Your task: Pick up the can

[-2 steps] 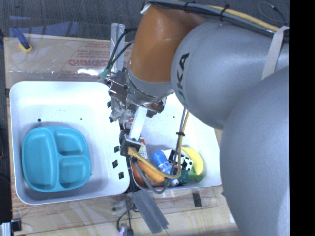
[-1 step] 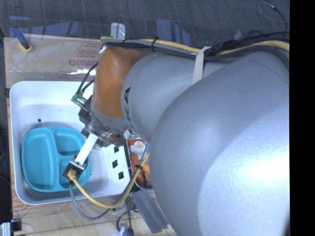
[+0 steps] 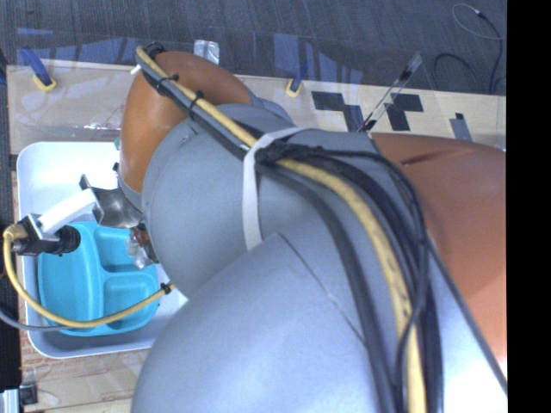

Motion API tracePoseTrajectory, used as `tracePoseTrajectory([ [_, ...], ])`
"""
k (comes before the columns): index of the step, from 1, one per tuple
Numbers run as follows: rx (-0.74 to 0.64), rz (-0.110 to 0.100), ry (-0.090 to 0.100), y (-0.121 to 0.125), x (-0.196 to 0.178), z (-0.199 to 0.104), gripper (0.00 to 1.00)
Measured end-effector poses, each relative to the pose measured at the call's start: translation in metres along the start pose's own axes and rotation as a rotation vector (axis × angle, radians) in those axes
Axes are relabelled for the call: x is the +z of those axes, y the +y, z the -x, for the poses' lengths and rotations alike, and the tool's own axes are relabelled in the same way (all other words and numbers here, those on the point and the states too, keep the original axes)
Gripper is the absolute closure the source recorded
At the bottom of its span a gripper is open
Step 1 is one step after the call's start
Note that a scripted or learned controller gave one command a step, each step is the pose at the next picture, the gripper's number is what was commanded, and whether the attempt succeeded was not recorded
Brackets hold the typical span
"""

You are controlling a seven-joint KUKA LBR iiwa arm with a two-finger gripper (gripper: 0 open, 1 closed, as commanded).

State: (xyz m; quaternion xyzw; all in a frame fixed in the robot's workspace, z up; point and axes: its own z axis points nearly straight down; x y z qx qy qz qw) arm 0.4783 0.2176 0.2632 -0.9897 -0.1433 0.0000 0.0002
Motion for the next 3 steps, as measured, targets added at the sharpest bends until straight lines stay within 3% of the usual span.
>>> tracePoseTrajectory([
  [1,0.081,0.002,0.000,0.042,-0.058,-0.007,1.00],
  [2,0.075,-0.002,-0.008,0.004,0.100,-0.002,1.00],
  [3,-0.141,-0.004,-0.008,0.083,0.109,-0.047,1.00],
])
